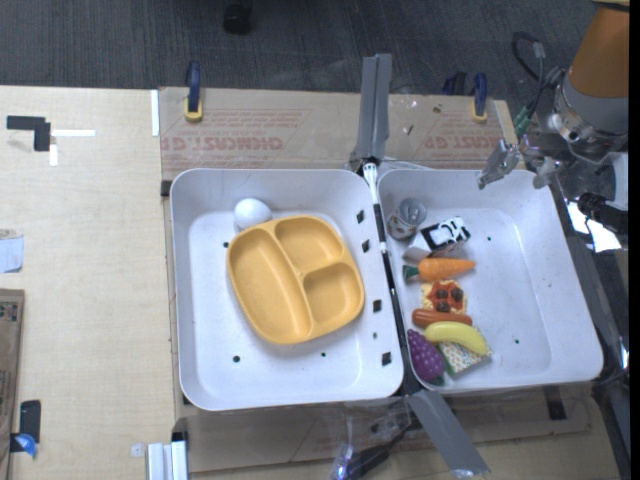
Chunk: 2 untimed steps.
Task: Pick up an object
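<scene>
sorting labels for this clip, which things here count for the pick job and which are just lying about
For the job:
claw
toy carrot
banana
grapes
hot dog
pizza slice
metal can
black and white toy

Lying about:
yellow divided plate
white ball
blue clamps

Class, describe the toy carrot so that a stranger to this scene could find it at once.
Start at the right white bin and follow the row of toy foods along its left side. The carrot lies just below the black-and-white toy: orange, tapering rightward, the row's only long pointed piece.
</scene>
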Motion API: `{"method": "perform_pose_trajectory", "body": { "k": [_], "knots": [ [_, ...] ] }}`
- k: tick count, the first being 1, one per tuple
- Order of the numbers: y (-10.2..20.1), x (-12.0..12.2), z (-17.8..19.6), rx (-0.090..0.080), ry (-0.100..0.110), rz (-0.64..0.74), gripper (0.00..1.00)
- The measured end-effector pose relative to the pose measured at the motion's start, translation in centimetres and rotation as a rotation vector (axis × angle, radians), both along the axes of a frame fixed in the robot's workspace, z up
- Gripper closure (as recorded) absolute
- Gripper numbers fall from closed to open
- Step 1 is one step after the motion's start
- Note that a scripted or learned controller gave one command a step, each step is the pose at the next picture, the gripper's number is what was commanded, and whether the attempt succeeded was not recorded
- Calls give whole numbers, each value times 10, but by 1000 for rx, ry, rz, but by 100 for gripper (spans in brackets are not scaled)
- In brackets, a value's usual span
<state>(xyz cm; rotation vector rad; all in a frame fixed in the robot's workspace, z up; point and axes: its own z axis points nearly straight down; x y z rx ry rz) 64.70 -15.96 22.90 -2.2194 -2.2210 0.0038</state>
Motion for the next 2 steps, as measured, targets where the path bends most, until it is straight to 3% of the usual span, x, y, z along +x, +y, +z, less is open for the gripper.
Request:
{"method": "perform_pose_trajectory", "body": {
  "k": [1,2],
  "knots": [
    [45,-41,-112,-1,-16,-185,0],
    [57,-75,-122,-2,-41,-186,0]
  ]
}}
